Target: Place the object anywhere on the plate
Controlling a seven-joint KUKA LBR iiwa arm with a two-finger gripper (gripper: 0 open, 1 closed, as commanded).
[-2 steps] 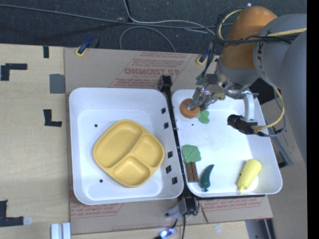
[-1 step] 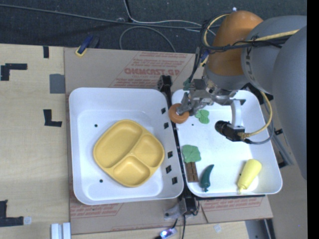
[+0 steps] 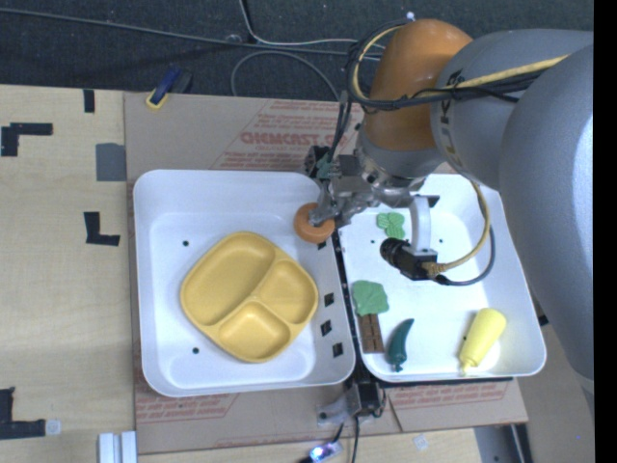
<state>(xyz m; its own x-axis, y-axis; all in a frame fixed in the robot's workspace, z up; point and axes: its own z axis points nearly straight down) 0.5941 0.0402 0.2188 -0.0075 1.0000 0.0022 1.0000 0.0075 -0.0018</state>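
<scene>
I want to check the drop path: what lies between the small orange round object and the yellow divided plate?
In the camera view, only bare white bin floor lies between the small orange round object and the yellow divided plate.

The gripper (image 3: 326,210) hangs over the divide between the two bins, with an orange ring (image 3: 312,223) at its fingertips. The yellow plate (image 3: 250,295) lies below-left of the gripper in the left bin (image 3: 154,258). A green leaf (image 3: 369,297), teal pepper (image 3: 398,343) and yellow corn (image 3: 481,338) lie lower right.
</scene>
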